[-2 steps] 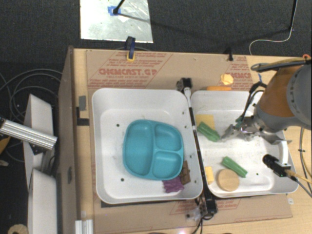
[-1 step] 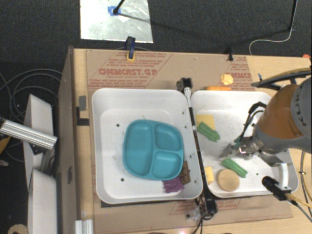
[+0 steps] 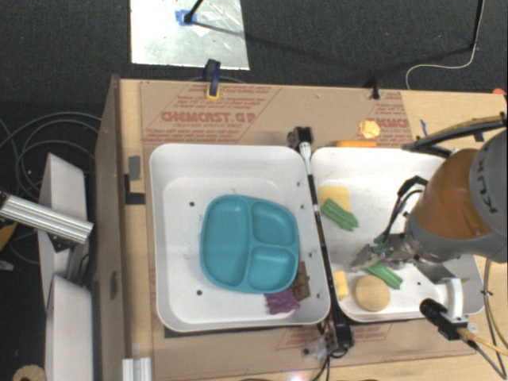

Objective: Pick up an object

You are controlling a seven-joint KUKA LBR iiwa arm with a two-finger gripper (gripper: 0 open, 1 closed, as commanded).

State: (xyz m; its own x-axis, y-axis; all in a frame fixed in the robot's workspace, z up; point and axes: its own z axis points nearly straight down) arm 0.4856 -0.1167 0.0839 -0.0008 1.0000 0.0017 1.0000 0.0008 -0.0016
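The arm is seen reaching into the right bin (image 3: 397, 159), its gripper (image 3: 379, 254) lowered near the front edge. Whether the gripper is open or closed cannot be told (the wrist hides it). A green piece (image 3: 386, 275) lies just beside it, with a tan bun (image 3: 371, 294) in front and a second green piece (image 3: 339, 213) on a yellow block (image 3: 334, 194) near the left wall. A teal plate (image 3: 249, 244) is set in the left bin (image 3: 182, 173), with a purple piece (image 3: 279, 301) at the plate's front edge.

Red printed lettering reading "CHEMCAST GP" runs along the far edge of the brown protective sheet (image 3: 208, 109) covering the bench, repeated partly near the far right corner, where it is unreadable.
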